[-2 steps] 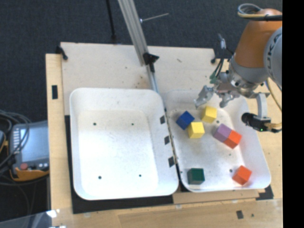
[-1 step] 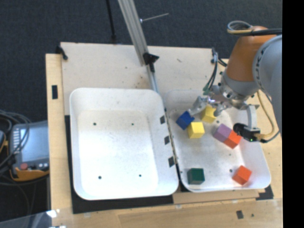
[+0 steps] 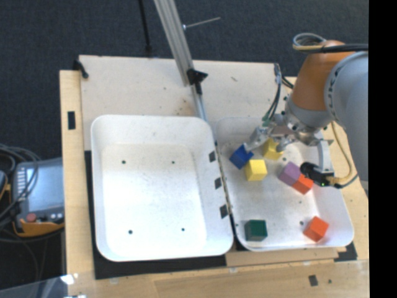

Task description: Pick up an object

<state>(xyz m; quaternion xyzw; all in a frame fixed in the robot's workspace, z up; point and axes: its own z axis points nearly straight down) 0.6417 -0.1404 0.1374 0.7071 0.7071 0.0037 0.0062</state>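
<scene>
Under the tool (image 3: 268,136), in the right white bin (image 3: 335,234): small yellow block (image 3: 271,148), just beside a second yellow cube (image 3: 255,169) and blue cube (image 3: 240,156). Approach step, likely; finger spread impossible to tell. Next: descend squarely, close, lift.

No text, label, brand, number or sign can be read anywhere in the frame. The small grey device with a screen (image 3: 38,191) at the left edge, beside the pale wooden counter (image 3: 124,79), shows a glowing display, but whatever it carries is too blurred to make out.
</scene>
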